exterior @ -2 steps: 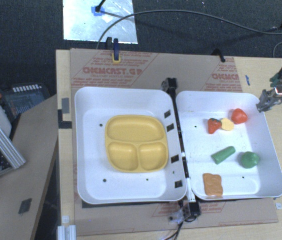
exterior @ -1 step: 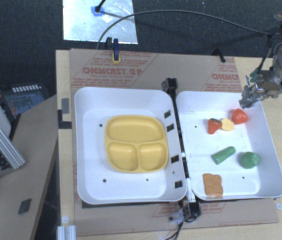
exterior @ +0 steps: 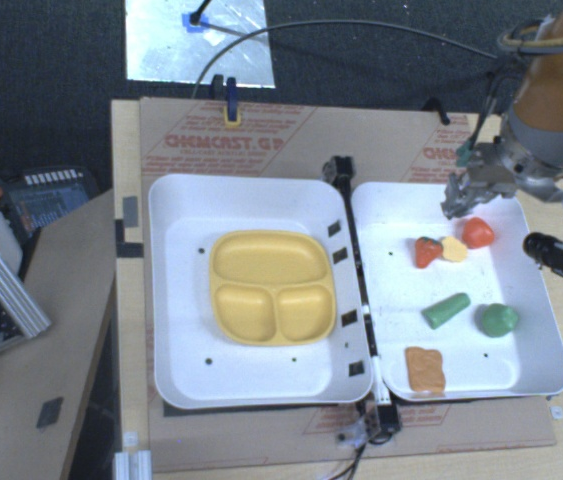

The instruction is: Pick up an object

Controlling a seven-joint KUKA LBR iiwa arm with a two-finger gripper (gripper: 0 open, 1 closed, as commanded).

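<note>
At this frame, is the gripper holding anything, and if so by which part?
Nothing is held. The gripper hangs above the right bin, beside the red and yellow pieces, with nothing between its fingers.

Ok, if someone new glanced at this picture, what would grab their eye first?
Probably the yellow divided tray, alone in the left bin. Next, the bright toy foods scattered in the right bin: two red pieces, a green cylinder and a green lump. The gripper hangs over that bin's far edge.
</note>
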